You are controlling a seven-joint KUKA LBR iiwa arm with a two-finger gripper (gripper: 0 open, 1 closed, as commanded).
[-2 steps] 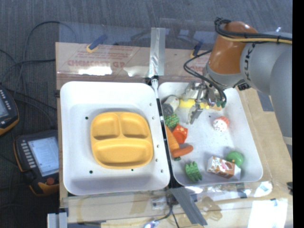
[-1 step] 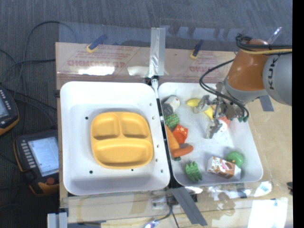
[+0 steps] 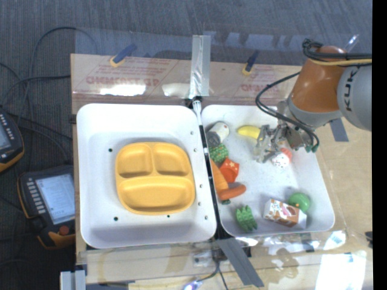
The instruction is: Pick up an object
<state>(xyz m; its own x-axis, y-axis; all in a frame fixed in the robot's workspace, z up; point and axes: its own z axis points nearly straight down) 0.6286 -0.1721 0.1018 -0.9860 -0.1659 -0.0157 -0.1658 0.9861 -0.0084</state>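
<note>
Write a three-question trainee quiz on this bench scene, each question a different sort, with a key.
1. True or false: the yellow divided tray lies in the left bin.
2. Multiple choice: the pincer is over which bin? A) the left bin B) the right bin C) neither
3. Fill in: the banana lies near the right bin's ____ edge (far or near, as seen by the camera).

Key:
1. True.
2. B. It hangs above the right bin, beside the banana and over a small red and white object.
3. Far.
</note>
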